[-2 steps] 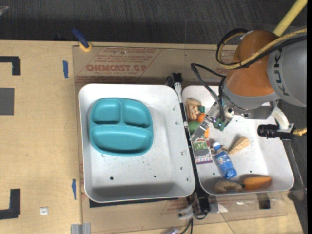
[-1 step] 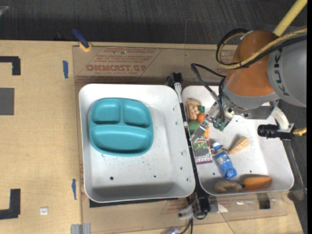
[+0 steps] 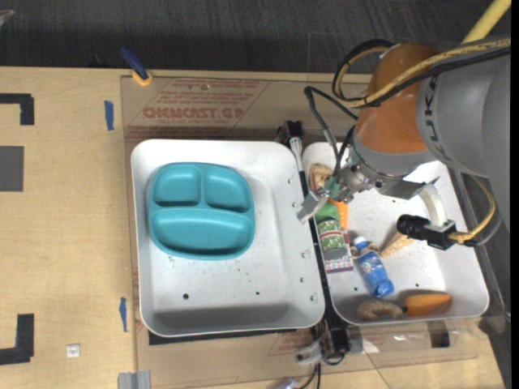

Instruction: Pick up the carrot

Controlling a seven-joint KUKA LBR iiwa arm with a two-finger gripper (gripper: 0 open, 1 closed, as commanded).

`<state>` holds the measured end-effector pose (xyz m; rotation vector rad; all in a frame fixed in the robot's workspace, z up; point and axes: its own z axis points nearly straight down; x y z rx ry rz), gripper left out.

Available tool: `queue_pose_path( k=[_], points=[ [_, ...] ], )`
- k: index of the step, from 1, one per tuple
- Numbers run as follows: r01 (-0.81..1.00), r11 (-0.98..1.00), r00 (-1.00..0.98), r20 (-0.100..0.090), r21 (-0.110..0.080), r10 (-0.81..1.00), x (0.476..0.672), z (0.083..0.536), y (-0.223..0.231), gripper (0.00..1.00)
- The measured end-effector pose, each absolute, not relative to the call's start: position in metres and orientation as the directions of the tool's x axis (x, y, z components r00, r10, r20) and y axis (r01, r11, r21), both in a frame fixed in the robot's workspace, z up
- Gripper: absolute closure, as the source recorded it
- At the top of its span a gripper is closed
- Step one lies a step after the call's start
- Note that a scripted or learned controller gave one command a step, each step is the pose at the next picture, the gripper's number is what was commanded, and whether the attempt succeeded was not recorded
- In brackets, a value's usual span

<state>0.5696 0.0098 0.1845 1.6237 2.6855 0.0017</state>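
The carrot (image 3: 341, 214) shows as a small orange piece with a green top, at the left side of the right bin (image 3: 466, 278). My gripper (image 3: 328, 194) is low over the bin's left wall, directly above and touching the carrot's green end. The wrist hides much of the carrot. Whether the carrot is between the gripper's tips is hidden from me.
Below the carrot lie a green and purple packet (image 3: 333, 240) and a blue bottle (image 3: 374, 272). A tan cone (image 3: 393, 245), a brown round thing (image 3: 378, 309) and an orange oblong thing (image 3: 427, 302) lie further front. The left bin (image 3: 276, 298) holds a teal divided plate (image 3: 201, 209).
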Motion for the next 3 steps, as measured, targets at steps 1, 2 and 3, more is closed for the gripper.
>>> queue_pose_path(
  k=[1, 2, 3],
  points=[
    [0.886, 0.464, -0.464, -0.003, 0.002, 0.886, 0.570, 0.185, 0.009, 0.00],
    [0.886, 0.464, -0.464, -0.003, 0.002, 0.886, 0.570, 0.185, 0.009, 0.00],
    [0.993, 0.122, -0.122, -0.004, 0.003, 0.993, 0.606, 0.185, -0.047, 0.00]
  ],
)
